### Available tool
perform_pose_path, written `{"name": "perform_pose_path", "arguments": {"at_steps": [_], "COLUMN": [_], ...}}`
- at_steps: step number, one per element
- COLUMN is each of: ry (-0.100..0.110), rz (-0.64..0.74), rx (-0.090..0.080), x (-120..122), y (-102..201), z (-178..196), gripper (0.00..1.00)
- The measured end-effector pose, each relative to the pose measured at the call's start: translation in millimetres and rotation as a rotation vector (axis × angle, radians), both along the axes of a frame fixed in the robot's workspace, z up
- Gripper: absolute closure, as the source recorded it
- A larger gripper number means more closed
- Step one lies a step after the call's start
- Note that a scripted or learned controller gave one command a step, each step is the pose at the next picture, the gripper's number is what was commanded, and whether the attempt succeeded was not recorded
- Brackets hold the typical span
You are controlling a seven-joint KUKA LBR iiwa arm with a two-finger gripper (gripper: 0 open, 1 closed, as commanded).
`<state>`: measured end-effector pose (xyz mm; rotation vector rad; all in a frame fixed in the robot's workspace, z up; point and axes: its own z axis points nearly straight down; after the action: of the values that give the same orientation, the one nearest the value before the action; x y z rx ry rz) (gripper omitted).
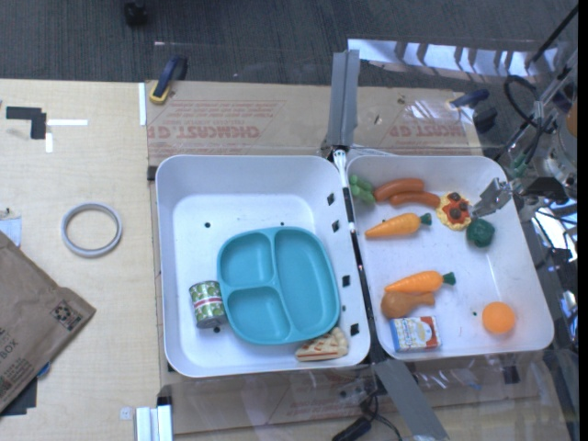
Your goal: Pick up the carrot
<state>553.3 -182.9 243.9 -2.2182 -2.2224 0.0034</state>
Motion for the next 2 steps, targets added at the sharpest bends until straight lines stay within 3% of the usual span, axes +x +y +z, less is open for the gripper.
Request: {"name": "perform_pose_path", "arguments": {"at_steps": [1,2], "ry": [-0.001,-0.001], "rz": [0.287,0.308], "rx": [0.001,0.001], "x": [-6.5,-76.3], "y": [57.1,72.2], "z": [-148.6,-152.7], "gripper": [0.0,0.0]}}
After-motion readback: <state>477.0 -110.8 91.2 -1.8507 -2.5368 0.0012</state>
